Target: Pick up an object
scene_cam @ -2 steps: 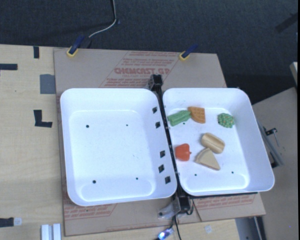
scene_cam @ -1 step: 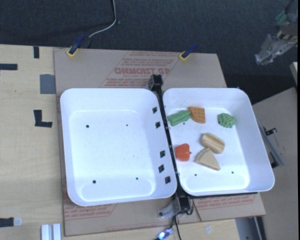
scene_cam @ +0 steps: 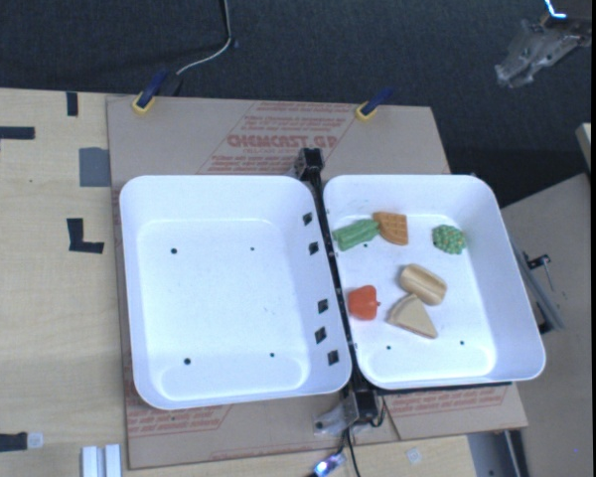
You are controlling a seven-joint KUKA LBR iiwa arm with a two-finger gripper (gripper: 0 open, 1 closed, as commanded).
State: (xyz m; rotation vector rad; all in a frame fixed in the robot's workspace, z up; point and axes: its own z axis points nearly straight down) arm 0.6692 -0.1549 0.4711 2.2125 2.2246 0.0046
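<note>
Cardboard-covered table (scene_cam: 278, 137) carries two white bins. Left bin (scene_cam: 219, 366): bare. Right bin (scene_cam: 477, 366): green piece (scene_cam: 357, 234), orange-red piece (scene_cam: 364, 302), tan wedge (scene_cam: 413, 317), green cluster (scene_cam: 448, 238). Gripper (scene_cam: 536, 48) upper right, well apart; finger state cannot be told.

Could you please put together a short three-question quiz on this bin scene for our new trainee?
1. True or false: the tool is down inside the left bin.
2. How many items lie in the right bin?
3. Which item touches the green pickle-shaped piece? A) the orange waffle piece B) the broccoli C) the red pepper

Key: 1 false, it is up at the view's top right, away from both bins. 2 six. 3 A.
</note>
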